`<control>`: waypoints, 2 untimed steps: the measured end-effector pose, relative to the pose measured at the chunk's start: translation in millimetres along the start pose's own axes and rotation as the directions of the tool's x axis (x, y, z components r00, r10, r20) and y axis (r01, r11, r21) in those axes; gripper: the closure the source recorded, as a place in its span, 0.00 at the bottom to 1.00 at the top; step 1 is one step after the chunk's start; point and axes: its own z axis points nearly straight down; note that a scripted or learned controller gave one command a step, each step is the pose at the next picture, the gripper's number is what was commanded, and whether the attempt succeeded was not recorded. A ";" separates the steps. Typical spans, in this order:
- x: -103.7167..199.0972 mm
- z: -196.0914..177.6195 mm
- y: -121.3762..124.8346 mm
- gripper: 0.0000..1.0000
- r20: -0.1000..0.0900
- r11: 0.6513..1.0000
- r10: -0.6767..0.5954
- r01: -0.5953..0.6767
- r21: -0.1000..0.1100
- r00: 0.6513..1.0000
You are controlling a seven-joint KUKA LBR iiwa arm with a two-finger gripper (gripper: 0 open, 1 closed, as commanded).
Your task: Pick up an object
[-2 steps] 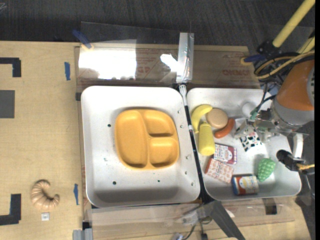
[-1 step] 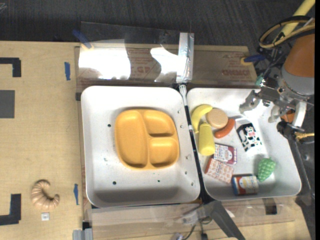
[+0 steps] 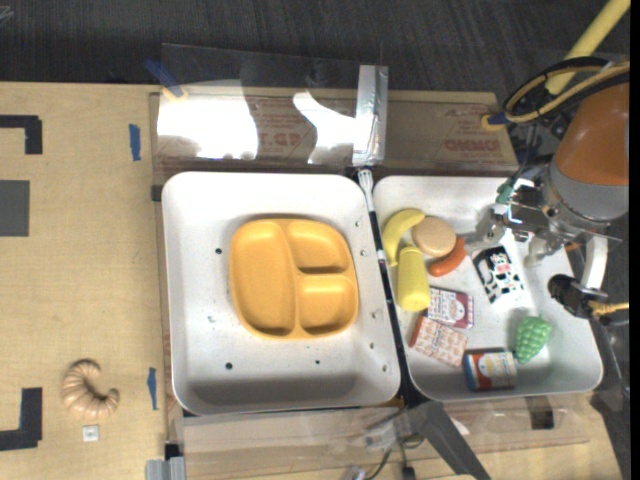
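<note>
1. A can [image 3: 490, 369] lies at the right bin's [image 3: 585, 368] front, beside a green toy [image 3: 532, 337].
2. The gripper [image 3: 512, 213] hovers over that bin's far side; its state cannot be told.
3. A yellow tray [image 3: 294, 275] sits in the left bin [image 3: 190, 298].

In the right bin [image 3: 455, 193] we see the pickable things: a yellow banana [image 3: 399, 225] beside a yellow bottle [image 3: 412, 278], a tan and orange burger [image 3: 438, 242], a black-and-white cow carton [image 3: 498, 273], two flat red packets [image 3: 443, 323], a lying can [image 3: 490, 369] and a green knobbly toy [image 3: 532, 337].
</note>
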 end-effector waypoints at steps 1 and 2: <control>-23.7 72.1 2.2 0.00 0.002 0.995 -0.097 0.097 -0.021 0.995; -20.1 85.9 23.3 0.00 0.015 0.982 -0.184 0.184 -0.038 0.983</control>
